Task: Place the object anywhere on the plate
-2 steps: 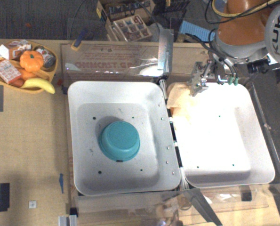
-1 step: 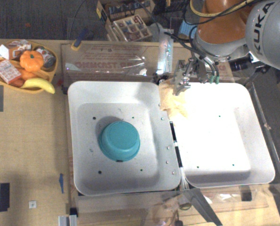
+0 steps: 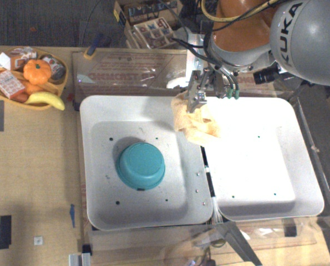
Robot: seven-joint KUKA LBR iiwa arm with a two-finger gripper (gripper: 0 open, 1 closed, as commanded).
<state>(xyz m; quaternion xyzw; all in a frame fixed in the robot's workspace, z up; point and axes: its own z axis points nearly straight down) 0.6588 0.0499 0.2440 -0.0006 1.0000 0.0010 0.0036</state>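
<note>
My end effector is clenched on a crumpled pale yellow cloth, which hangs directly beneath my fingertips, over the seam between the two white bins. The teal plate lies below and to the left of my end effector, well apart from the cloth

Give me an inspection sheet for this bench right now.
Surface: two white bins side by side, left bin, right bin.
Job's things: teal plate, upside down, in left bin; pale yellow cloth draped across the bins' shared edge.
Clutter: basket of toy food on bench, far left.
Grippers: gripper at the cloth's top; grasp unclear.
Cables: yellow and black cables along the arm.
Surroundings: box of small items behind the bins.
</note>
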